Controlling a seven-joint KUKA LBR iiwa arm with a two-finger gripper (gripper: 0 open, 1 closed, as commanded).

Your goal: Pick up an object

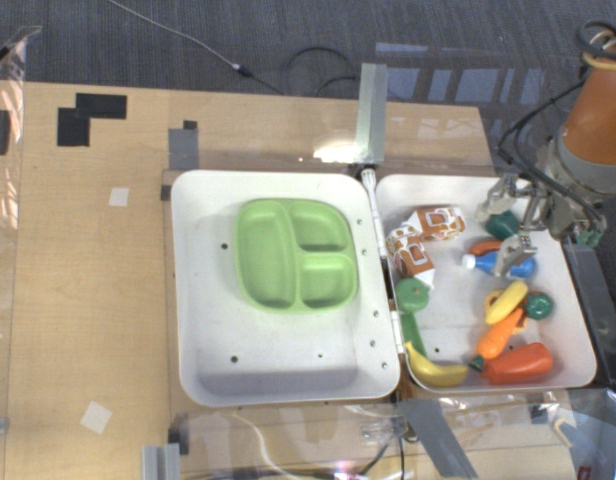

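My gripper [508, 222] hangs over the far right part of the right bin [578, 368], its fingers spread apart. A teal toy [501, 226] shows in the gap between them, and I cannot tell whether either finger touches it. Just in front of it lies a blue bottle [521, 266] with a white cap. Several more toys lie in this bin: an orange-and-white carton [425, 234], a green piece [412, 295], a banana [435, 370], a carrot [495, 339], a red pepper [520, 363] and a yellow piece [506, 301].
The left bin [208, 358] holds a green divided plate [296, 253]. A metal divider [380, 268] runs between the bins, with an upright post [372, 108] at the back. The orange-banded arm [598, 118] comes in over the right bin's far right corner.
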